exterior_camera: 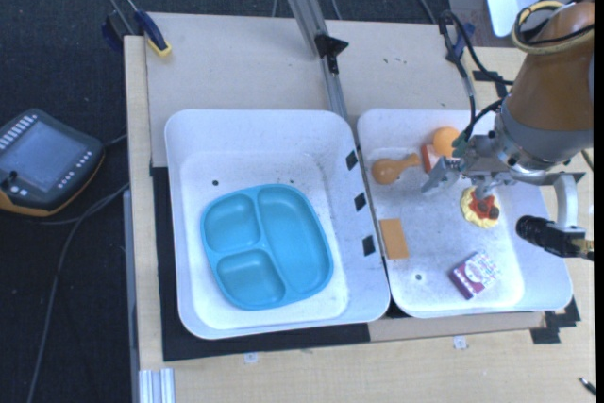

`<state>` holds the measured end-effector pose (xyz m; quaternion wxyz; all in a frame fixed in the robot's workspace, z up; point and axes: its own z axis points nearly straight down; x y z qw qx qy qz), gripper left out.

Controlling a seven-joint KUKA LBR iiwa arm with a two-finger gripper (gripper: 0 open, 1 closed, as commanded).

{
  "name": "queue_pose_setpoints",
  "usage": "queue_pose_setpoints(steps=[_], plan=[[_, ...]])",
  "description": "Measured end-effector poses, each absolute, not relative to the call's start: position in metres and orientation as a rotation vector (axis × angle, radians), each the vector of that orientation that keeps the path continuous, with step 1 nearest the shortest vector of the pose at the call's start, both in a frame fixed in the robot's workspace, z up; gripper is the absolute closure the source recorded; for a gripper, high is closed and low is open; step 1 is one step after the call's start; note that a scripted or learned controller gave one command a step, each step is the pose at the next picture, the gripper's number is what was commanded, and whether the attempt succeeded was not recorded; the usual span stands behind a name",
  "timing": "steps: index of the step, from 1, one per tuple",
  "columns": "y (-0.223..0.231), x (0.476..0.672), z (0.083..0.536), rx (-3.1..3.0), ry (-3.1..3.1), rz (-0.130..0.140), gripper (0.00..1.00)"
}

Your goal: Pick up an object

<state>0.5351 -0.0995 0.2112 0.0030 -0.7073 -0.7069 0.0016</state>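
Note:
The right bin [528,293] holds several small objects. An orange ball [441,141] lies at the back, touching a tan wooden piece with a round head [389,169]. A tan flat block [394,239] lies by the left wall, and a purple and white packet [475,274] sits near the front. A yellow and red item [479,209] lies partly under the arm. My gripper [460,179] hangs over the middle of this bin, between the orange ball and the yellow and red item. It is open and I see nothing between its fingers.
The left bin [189,142] holds a blue divided plate [267,244]. A slanted metal pole [307,9] crosses the back of the bench and ends between the bins. A teach pendant [38,160] lies off the bench at the left. Cables hang near the arm.

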Motion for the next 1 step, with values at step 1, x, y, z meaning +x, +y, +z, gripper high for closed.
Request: queue_pose_setpoints(steps=[1], plan=[[-0.0925, 0.5318, 0.1663, -2.217, -2.217, 0.005, 0.0]])
